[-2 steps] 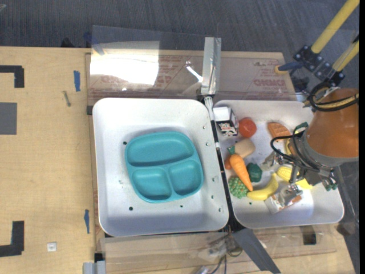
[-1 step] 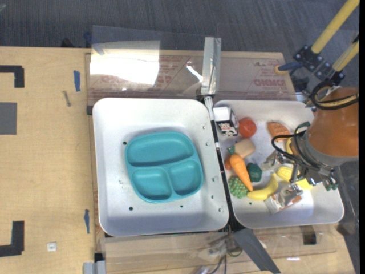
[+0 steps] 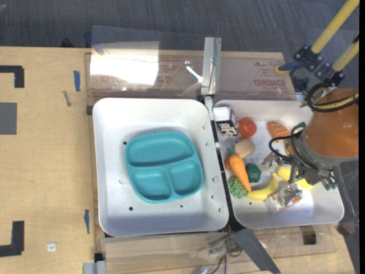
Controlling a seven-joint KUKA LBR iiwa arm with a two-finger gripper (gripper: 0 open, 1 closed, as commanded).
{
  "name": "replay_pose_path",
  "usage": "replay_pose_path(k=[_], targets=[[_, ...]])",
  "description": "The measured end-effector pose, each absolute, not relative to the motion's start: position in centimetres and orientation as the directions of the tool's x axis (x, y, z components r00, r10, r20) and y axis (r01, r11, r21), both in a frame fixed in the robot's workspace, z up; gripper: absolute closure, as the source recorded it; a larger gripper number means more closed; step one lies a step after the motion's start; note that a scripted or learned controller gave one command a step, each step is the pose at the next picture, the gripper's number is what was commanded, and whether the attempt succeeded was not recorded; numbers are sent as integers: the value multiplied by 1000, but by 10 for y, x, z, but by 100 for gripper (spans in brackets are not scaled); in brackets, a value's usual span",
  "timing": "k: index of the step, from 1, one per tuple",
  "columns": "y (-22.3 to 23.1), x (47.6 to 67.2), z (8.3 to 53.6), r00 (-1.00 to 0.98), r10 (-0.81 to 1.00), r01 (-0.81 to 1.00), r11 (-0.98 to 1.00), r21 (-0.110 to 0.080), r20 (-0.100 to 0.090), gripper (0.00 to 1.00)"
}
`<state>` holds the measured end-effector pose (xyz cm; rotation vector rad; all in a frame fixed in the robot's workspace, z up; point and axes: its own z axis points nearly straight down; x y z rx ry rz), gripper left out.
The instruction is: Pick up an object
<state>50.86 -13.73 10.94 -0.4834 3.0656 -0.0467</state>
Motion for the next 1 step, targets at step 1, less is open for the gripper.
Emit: replay_pose_path(k=[1], targets=[[-136, 512, 109, -956, -293, -292, 956, -34, -29, 0]])
